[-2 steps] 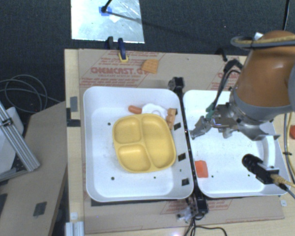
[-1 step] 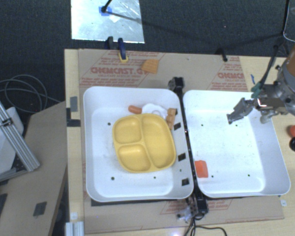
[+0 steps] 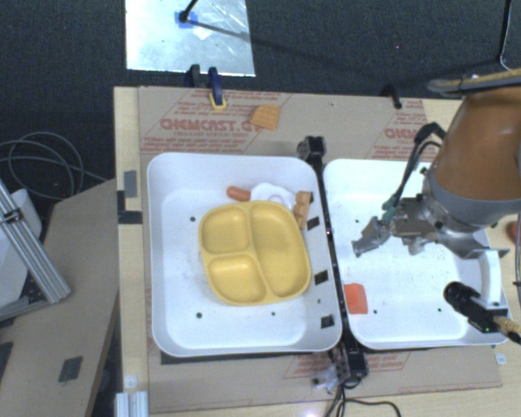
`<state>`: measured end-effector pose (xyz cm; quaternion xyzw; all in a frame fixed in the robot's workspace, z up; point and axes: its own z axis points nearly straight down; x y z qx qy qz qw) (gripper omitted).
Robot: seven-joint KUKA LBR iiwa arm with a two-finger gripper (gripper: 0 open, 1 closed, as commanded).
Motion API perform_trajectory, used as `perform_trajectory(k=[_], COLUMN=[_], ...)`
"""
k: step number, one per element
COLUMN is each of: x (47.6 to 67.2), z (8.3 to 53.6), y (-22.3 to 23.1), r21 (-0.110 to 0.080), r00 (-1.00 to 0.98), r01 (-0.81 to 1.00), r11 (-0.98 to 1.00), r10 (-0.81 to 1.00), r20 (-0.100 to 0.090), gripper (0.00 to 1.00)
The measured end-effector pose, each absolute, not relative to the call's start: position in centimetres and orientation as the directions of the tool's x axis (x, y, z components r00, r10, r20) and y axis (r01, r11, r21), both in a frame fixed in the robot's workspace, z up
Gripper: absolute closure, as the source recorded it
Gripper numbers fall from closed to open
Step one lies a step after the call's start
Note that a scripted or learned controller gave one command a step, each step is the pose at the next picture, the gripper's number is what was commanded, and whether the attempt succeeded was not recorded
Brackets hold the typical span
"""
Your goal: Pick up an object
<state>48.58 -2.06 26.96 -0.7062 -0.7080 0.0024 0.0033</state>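
Observation:
In the left bin (image 3: 169, 259) a yellow divided plate (image 3: 252, 252) lies near the middle. Behind it are a small orange sausage-shaped piece (image 3: 239, 194) and a white item (image 3: 272, 195). A tan piece (image 3: 302, 207) rests against the bin's right wall. In the right bin (image 3: 399, 328) a red-orange block (image 3: 355, 298) lies at the front left corner. My gripper (image 3: 369, 237) hangs over the left part of the right bin, pointing left, above and behind the red-orange block, with nothing seen in it.
A black divider (image 3: 323, 233) runs between the two bins. An orange-tan piece (image 3: 265, 115) lies on the cardboard behind the left bin, near a clamp (image 3: 215, 89). The arm's bulk covers the right bin's right side.

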Motion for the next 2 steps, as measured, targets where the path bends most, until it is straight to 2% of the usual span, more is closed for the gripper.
perform_trajectory(k=[1, 2], x=[48.7, 48.6], z=[30.3, 23.5], y=[-8.2, -0.2], r21=[0.005, -0.005], r00=[0.004, -0.011], r01=[1.000, 1.000], r11=[-0.004, 0.011], r10=[1.000, 1.000], r20=[-0.003, 0.003], gripper=[0.00, 0.00])
